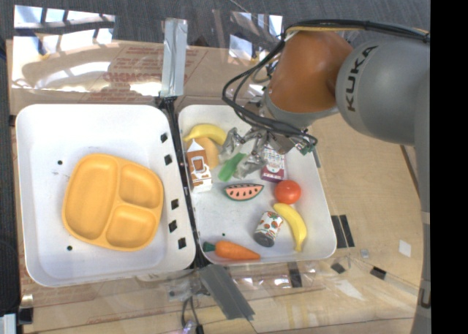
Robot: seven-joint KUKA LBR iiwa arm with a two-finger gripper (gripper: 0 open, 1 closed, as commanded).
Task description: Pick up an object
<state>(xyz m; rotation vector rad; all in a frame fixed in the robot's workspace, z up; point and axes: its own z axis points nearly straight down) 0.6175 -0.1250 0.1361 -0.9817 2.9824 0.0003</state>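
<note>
The gripper (252, 151) hangs low in the right bin (316, 201), above a green thing (231, 167) near a banana (206, 134); its grip cannot be told

Green pepper (231, 167) — tilted, right bin (322, 212), beside milk carton (197, 167)

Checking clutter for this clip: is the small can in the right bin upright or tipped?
Tipped. The can lies on its side on the right bin floor, between the carrot and a banana.
</note>
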